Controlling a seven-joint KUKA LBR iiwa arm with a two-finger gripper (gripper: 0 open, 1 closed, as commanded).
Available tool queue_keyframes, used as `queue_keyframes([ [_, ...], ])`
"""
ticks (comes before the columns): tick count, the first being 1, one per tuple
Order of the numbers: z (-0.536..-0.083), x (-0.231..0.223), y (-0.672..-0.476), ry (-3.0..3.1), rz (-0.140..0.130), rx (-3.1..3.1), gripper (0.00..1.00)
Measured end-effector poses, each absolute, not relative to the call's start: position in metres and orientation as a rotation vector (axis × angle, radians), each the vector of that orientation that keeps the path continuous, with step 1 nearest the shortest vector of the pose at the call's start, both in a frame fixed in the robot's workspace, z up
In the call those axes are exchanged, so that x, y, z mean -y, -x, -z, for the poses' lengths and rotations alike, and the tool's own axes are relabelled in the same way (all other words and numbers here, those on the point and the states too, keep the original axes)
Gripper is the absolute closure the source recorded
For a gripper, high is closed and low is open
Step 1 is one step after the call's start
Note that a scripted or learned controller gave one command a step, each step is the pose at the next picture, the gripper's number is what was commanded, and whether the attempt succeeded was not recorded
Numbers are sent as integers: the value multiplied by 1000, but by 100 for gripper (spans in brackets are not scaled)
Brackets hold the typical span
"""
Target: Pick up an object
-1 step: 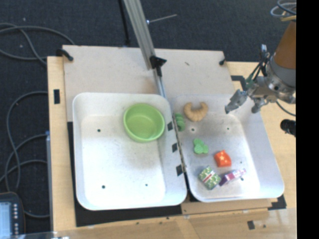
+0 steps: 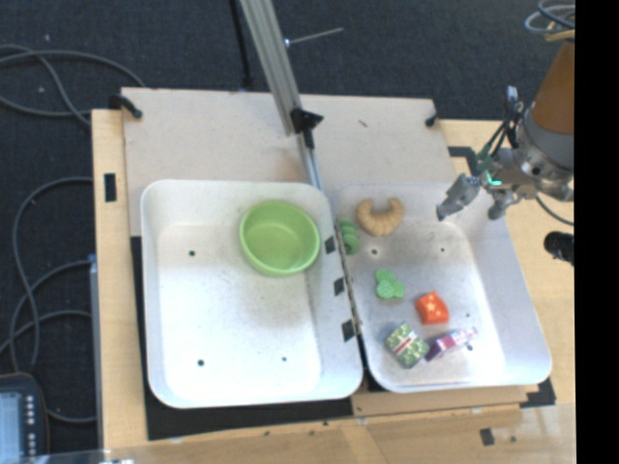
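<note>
My gripper (image 2: pixel 477 201) hangs above the far right corner of the right bin (image 2: pixel 508 288), open, with nothing between its two fingers. In that bin lie a tan croissant-shaped piece (image 2: pixel 379 216) at the far side, a small green piece (image 2: pixel 389 285) in the middle, an orange block (image 2: pixel 431 308), a green patterned cube (image 2: pixel 405 344) and a purple and white tube (image 2: pixel 451 341) near the front. Another small green piece (image 2: pixel 348 238) sits by the bin's left wall. The croissant lies about a hand's width left of the gripper.
A light green bowl (image 2: pixel 280 237) stands at the far right of the left bin (image 2: pixel 193 356). A slanted metal pole (image 2: pixel 276 61) rises from the divider between the bins. Cables trail over the dark floor on the left.
</note>
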State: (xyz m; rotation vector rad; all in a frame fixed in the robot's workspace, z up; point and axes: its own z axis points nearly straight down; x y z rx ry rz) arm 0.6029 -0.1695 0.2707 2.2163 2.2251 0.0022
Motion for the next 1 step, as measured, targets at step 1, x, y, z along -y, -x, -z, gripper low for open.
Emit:
queue_keyframes([
  [1, -209, 177, -599, -2225, 9, -2220, 0],
])
